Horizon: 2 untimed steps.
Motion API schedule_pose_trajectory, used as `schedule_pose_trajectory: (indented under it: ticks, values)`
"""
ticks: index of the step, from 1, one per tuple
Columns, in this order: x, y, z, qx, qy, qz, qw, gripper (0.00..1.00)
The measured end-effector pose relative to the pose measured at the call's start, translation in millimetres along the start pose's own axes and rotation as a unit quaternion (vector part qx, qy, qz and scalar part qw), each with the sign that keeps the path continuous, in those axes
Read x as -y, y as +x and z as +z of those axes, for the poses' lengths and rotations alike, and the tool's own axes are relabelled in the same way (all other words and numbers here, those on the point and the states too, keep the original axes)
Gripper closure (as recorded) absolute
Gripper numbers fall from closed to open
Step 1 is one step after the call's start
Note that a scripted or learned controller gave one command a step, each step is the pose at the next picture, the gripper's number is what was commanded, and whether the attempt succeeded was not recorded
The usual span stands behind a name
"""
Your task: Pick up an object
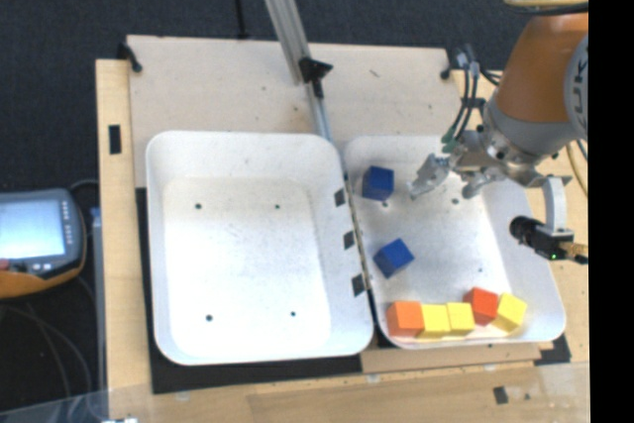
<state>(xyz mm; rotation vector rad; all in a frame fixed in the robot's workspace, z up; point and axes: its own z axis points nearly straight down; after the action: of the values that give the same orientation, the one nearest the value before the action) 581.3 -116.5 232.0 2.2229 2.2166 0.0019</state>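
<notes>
Over the right bin (515, 258) hangs the tool (432, 175), near its far edge, just right of a blue cube (377, 182); whether it is released or clenched I cannot tell; a second blue cube (393, 257) lies mid-bin; along the near wall sit an orange block (404, 317), yellow blocks (448, 319) and a red block (483, 303); the left bin (248, 243) sits alongside on the table (198, 79).

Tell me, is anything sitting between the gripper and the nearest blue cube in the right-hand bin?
Nothing visible does. The gripper hangs just right of the upper blue cube, with bare white bin floor between them. The second blue cube lies lower, and the row of orange and yellow blocks sits along the bin's near edge, off that path.
</notes>
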Motion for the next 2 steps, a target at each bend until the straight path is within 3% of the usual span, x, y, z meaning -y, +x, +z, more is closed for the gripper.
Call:
schedule_pose_trajectory:
  ticks: [1,2]
  values:
    - [-6.2,-26.8,136.3,0.001,0.0,-0.001,1.0,0.0]
    - [-80.9,18.3,98.3,0.0,-0.004,-0.005,1.0,0.0]
